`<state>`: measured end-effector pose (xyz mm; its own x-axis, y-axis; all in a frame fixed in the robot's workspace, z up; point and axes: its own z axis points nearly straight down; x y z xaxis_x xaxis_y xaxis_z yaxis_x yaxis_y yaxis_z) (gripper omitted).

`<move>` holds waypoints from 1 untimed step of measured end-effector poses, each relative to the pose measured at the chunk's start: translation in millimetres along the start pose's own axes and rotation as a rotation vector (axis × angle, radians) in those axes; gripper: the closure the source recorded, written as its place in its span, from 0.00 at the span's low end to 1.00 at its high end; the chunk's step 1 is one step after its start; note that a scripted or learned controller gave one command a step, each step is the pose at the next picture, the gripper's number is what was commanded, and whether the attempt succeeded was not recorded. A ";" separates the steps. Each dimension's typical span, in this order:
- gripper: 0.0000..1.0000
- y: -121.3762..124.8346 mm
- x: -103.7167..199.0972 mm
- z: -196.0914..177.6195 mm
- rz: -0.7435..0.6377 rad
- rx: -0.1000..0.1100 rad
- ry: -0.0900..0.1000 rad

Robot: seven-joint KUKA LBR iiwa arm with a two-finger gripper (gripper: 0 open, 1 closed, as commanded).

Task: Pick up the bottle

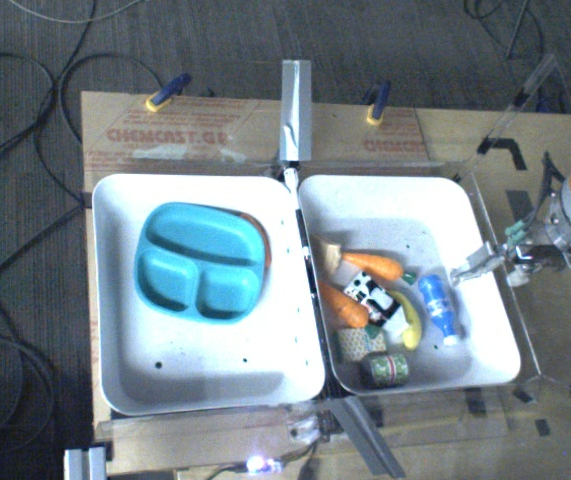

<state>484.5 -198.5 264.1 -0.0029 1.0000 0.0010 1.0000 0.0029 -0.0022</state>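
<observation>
The bottle (438, 309) is small and blue with a pale label. It lies on its side in the right bin (395, 203), toward the bin's right wall, next to a yellow banana (411, 324). My gripper (487, 261) reaches in over the right rim of that bin, a little above and to the right of the bottle. Its tip points left toward the bin's inside. Nothing shows in its grasp, and the bottle rests apart from it on the bin floor.
Left of the bottle in the right bin lie two orange carrots (370, 265), a black-and-white block (369, 292), and a green can (386, 369) near the front. The left bin (115, 348) holds a blue compartment tray (202, 259). A metal divider (294, 118) stands behind the bins.
</observation>
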 end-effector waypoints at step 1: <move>0.00 31.2 -14.4 127.9 -0.162 0.000 0.001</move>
<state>515.4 -212.6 136.1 -0.1643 0.9864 0.0025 0.9864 0.1643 -0.0024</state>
